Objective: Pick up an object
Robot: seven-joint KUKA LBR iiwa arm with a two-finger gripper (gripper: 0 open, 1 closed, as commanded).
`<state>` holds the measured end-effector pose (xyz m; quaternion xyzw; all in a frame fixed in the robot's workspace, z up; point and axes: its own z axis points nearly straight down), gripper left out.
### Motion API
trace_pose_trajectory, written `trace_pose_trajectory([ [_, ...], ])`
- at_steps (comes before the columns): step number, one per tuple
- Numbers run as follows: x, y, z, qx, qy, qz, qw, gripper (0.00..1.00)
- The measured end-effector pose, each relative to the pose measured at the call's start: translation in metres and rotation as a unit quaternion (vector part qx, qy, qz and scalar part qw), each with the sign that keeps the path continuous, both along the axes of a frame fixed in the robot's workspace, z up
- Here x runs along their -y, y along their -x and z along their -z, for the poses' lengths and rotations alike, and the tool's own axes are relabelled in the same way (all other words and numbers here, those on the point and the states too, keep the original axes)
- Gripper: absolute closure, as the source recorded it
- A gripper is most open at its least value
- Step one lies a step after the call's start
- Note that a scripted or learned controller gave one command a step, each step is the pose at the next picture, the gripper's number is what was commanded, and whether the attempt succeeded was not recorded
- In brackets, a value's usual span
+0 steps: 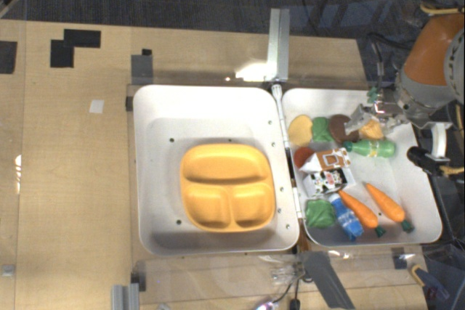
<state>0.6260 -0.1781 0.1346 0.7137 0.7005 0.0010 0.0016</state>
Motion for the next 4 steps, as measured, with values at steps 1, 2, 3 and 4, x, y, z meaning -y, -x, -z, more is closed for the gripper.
trace_pose_trajectory([
  [1,0.017,0.012,0.039,0.009,0.0015,0.029,0.9995,0.00],
  [2,0.015,0.009,0.025,0.014,0.0021,0.026,0.9996,1.00],
  [3,0.017,-0.006,0.047,0.001,-0.0010,0.279,0.9602,1.00],
  [4,-0.005,-0.043,0.048,0.000,-0.0019,0.480,0.8770,1.00],
])
